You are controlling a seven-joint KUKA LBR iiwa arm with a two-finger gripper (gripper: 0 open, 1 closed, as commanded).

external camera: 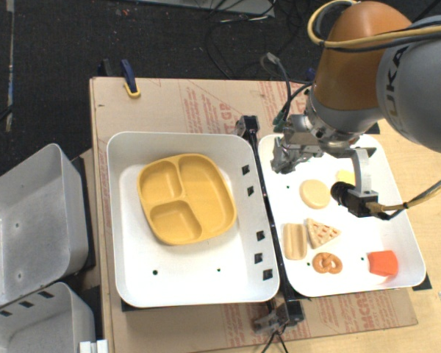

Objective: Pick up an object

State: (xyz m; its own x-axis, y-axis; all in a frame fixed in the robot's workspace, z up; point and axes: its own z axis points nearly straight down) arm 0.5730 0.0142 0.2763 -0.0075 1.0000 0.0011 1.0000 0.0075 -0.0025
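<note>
On the left of the brown counter [184, 322], the left shallow white bin [125, 271] holds a yellow plastic plate with three compartments [185, 198], lying flat near the bin's middle. Black clips [259, 235] run down the seam where the two bins meet.

The right shallow white bin [404, 230] carries the small toy foods — a tan hot-dog bun [295, 240] just beside a yellow pizza wedge [322, 232], a brown pretzel [327, 262] near the front edge, and a pale round cookie-like disc [315, 193] further back. A small yellow piece [345, 176] shows past the disc, partly hidden by the arm's hardware. An orange-red block [383, 262] sits well apart in the front right corner.

The end effector [288, 157] hangs over the back left part of this bin, above bare white floor and near the disc; nothing shows between its fingers, and whether they are spread or closed cannot be made out from here.
</note>
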